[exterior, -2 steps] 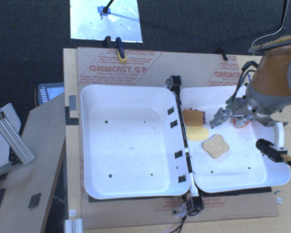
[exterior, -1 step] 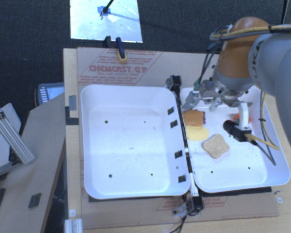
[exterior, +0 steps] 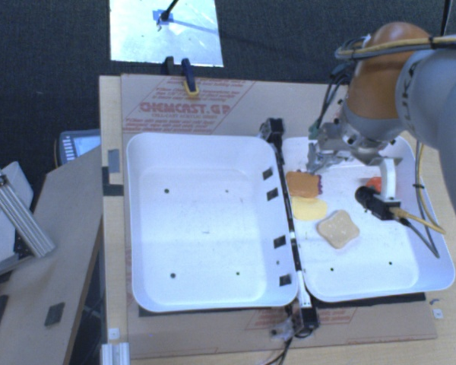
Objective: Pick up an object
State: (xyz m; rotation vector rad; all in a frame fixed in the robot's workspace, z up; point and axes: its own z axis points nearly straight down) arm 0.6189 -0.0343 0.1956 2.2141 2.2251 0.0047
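My gripper (exterior: 315,164) hangs low over the far left part of the right bin (exterior: 410,276), just above and behind a brown, bun-like piece (exterior: 302,184). A flat yellow piece (exterior: 310,209) lies right in front of the brown one. Nearer the front lies a beige toast-shaped piece (exterior: 338,229). A small orange-red thing (exterior: 374,182) peeks out to the right, partly hidden by the wrist. Nothing can be seen held in the gripper.
The left bin (exterior: 205,219) adjoins the right one, with black clips (exterior: 277,196) along the shared rim. Both stand on a cardboard sheet (exterior: 186,105). A shiny square plate (exterior: 166,21) lies at the back. The grey arm (exterior: 433,90) covers the right bin's far right corner.
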